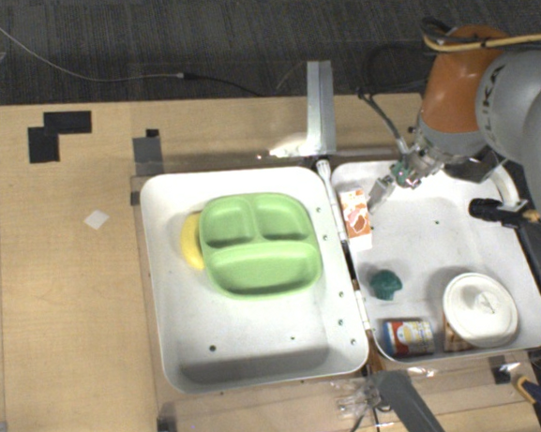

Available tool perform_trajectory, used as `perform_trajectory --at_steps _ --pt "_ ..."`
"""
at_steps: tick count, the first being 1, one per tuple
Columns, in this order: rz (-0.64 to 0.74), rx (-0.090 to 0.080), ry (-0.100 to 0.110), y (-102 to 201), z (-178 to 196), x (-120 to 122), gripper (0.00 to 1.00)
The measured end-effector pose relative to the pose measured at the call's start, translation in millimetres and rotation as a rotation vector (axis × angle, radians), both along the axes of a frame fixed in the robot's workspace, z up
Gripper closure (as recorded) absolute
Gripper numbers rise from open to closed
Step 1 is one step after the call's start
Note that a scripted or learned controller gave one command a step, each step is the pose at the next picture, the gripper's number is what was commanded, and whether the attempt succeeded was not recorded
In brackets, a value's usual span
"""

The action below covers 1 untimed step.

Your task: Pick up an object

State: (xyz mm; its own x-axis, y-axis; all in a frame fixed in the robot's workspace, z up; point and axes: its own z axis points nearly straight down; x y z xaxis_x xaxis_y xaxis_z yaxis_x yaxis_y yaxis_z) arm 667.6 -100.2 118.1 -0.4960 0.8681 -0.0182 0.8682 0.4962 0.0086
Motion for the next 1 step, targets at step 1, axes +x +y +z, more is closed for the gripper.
perform_trajectory --at_steps 1 --pt "0.062 0.016 0.028 -21.1 -24.0 1.3 0.0"
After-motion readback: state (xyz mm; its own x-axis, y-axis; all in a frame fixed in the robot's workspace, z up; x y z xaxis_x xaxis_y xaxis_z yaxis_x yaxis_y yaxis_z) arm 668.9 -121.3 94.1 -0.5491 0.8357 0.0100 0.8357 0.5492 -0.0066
